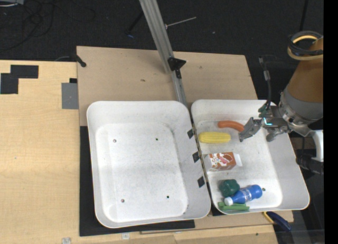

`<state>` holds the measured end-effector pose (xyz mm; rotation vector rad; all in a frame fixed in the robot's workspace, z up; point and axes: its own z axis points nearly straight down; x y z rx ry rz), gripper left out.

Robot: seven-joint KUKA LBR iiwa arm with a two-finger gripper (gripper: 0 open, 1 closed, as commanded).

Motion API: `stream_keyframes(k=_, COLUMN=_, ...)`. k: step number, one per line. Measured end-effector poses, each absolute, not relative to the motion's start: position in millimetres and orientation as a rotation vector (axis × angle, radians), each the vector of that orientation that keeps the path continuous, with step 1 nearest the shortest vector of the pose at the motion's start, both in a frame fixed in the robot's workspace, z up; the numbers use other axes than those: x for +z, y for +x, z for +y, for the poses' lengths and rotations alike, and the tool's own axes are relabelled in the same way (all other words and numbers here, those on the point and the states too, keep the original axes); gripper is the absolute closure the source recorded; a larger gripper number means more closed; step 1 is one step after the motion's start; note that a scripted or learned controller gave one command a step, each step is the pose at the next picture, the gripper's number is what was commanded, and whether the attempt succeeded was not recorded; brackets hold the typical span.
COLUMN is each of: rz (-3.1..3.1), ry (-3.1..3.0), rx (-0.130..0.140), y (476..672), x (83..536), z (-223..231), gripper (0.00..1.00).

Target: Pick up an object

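Note:
The right bin [288,185] holds an orange sausage-shaped piece [231,125] at the back, a yellow corn cob [214,138] just in front of it, a red-and-white packet [222,160], a dark green lump [229,187], and a blue bottle [246,194] lying on a thin green stick [236,207]. My gripper [261,131] hangs over the right half of this bin, to the right of the sausage and corn. Its two dark fingers are spread apart with nothing between them.
The left bin [138,163] lies beside the right one. A slanted metal rail [158,37] runs from the top down to the divider between the bins. The arm's orange band [309,79] fills the right edge above the bin.

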<state>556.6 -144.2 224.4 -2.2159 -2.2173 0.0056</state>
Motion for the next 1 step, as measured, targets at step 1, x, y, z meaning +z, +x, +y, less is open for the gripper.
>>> stream_keyframes(k=1, rz=-2.218, ry=-2.221, rx=0.002, y=557.4, x=226.6, z=-145.0, gripper=0.0)
